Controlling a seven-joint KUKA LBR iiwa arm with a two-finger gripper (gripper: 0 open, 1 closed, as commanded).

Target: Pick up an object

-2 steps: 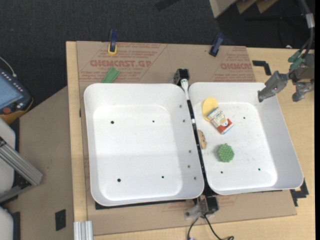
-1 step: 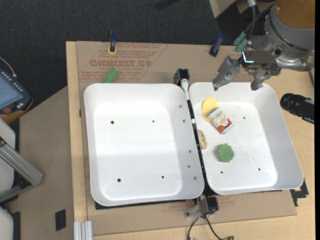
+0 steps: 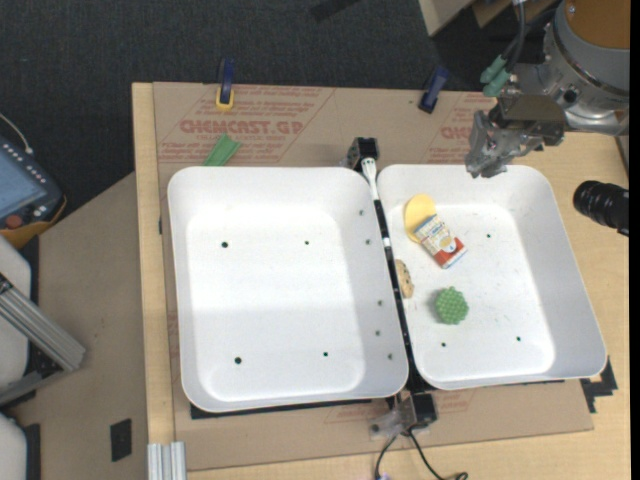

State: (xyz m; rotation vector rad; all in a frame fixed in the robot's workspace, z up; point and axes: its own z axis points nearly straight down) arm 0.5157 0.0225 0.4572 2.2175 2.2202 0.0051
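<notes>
The arm (image 3: 590,43) is mostly light grey and rounded, kind of a fat smooth cylinder shape; up top there's a band (image 3: 600,3) of orange, more a mustard tone in this light; a few dark cables (image 3: 520,23) run down along it toward the wrist; there's a small teal-green bit (image 3: 493,72) sticking out on the side; the gripper (image 3: 487,163) itself is darker grey metal, blocky and boxy on top, ending in short stubby grey prongs.

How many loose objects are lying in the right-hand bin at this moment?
3. A yellow-topped small carton lies in the upper middle, a green bumpy ball sits below it, and a small tan piece rests against the left wall. Nothing appears hidden.
</notes>
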